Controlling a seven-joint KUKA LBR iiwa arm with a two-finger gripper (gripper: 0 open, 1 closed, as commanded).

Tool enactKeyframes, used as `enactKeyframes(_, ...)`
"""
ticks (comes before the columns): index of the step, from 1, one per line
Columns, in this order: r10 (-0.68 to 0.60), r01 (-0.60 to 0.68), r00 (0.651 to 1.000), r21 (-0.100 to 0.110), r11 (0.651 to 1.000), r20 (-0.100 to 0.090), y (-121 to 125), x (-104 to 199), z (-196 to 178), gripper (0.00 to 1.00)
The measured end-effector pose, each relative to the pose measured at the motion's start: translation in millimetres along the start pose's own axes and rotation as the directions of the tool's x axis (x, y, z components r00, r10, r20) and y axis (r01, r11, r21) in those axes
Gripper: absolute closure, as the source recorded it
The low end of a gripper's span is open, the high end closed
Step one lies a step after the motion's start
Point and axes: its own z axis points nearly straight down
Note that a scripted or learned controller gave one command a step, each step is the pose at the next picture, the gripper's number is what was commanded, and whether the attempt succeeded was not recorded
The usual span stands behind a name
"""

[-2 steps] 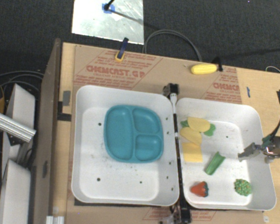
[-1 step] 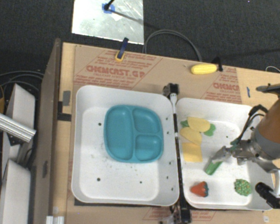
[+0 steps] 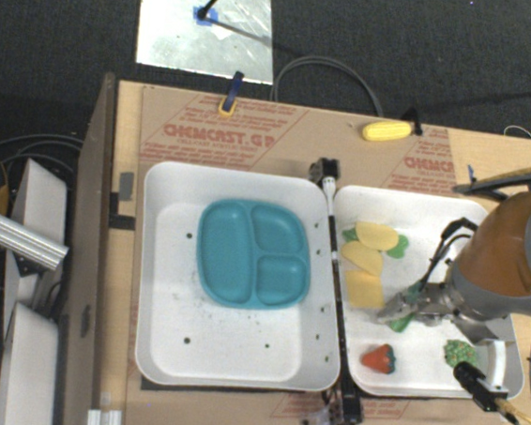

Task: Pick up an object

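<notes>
You are looking down on two white bins sitting side by side on the bench. The left bin (image 3: 163, 243) is carrying a teal divided plate (image 3: 253, 255) near its middle. The right bin (image 3: 417, 206) is holding the loose objects: three yellow pieces (image 3: 366, 262) are lying stacked along its left side, with a bit of green (image 3: 398, 246) peeking out beside the top one, a red strawberry-like piece (image 3: 379, 358) is sitting near the front wall, and a small green leafy piece (image 3: 459, 351) is lying toward the front right.

The arm (image 3: 511, 256) is reaching in from the right, its orange band hanging over the right bin. The gripper (image 3: 404, 311) is sitting low in that bin, just beside the lowest yellow piece and above the strawberry, with something green at its tip. You cannot tell its state from here.
</notes>
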Motion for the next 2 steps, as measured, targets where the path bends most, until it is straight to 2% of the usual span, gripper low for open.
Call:
enactKeyframes(1,0.002,-0.002,1.0,-0.005,1.0,0.002,1.5,-2.0,-12.9,1.0)
enactKeyframes(2,-0.012,0.012,1.0,-0.017,1.0,0.0,84.6,109.8,-108.6,1.0)
